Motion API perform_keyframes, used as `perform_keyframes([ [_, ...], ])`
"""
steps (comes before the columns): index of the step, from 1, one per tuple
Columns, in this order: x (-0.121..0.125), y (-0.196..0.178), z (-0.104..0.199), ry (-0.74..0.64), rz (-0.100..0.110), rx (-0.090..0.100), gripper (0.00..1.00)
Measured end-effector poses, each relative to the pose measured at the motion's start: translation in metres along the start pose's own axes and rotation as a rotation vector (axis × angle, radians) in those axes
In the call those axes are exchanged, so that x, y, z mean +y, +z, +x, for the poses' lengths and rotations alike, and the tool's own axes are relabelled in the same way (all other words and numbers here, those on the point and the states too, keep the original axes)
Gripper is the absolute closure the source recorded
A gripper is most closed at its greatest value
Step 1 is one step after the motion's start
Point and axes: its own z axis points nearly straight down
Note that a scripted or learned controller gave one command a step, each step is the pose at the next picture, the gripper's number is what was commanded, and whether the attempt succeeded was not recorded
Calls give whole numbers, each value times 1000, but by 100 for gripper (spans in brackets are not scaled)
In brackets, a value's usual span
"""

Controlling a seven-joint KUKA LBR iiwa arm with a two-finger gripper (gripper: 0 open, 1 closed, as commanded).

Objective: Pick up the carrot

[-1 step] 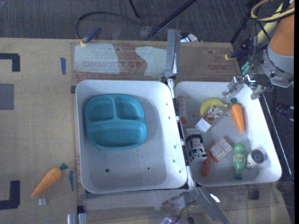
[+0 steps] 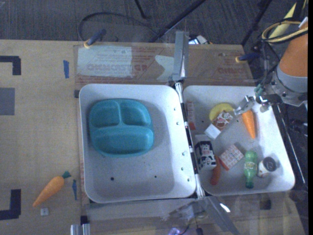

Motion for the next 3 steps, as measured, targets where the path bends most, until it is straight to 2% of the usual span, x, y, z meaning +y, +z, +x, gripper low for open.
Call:
perform_keyframes([
  [1,16,59,-26,-91,-11,0,0],
  [2,17,48,-27,-89,-13,-4,100],
  [3,55,-67,17,-76,-5,-3,100],
])
